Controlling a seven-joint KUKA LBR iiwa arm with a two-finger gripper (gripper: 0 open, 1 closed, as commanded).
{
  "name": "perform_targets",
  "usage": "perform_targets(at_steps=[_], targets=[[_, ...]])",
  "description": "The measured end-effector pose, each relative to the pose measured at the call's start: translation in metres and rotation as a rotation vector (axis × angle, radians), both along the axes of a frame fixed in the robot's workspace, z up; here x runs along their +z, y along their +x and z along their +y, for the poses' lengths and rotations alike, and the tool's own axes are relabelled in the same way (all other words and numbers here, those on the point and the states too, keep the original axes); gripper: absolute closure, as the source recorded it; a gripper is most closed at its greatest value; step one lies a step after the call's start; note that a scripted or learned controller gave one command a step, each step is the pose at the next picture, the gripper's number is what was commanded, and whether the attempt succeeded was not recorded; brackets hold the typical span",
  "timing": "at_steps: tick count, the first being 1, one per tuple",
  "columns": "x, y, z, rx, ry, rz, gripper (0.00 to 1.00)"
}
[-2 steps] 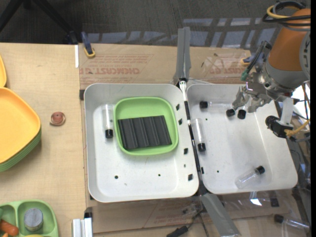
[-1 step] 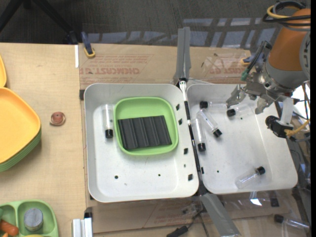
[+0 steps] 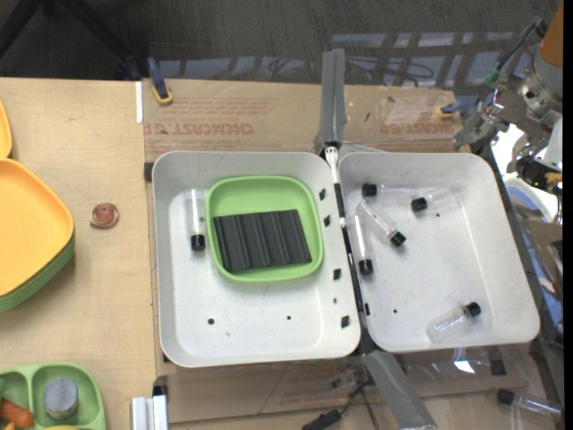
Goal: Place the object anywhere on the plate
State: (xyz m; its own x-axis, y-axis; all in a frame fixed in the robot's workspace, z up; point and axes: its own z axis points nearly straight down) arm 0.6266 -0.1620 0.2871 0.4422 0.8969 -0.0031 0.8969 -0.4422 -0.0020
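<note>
Sitting against left bin's [image 3: 170,267] top edge, green plate [image 3: 264,191]

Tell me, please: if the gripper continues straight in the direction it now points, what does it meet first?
The gripper sits at the upper right, seemingly pointing down-left. Most likely it first meets the right bin near its far rim, perhaps the vial there. Depth is unclear.
</note>
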Motion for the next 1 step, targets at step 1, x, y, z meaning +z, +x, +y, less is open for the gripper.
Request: perform_targets(at_steps=[1], targets=[[0.1031,0.0327,-0.0174,-0.078,0.0,0.0,0.0]])
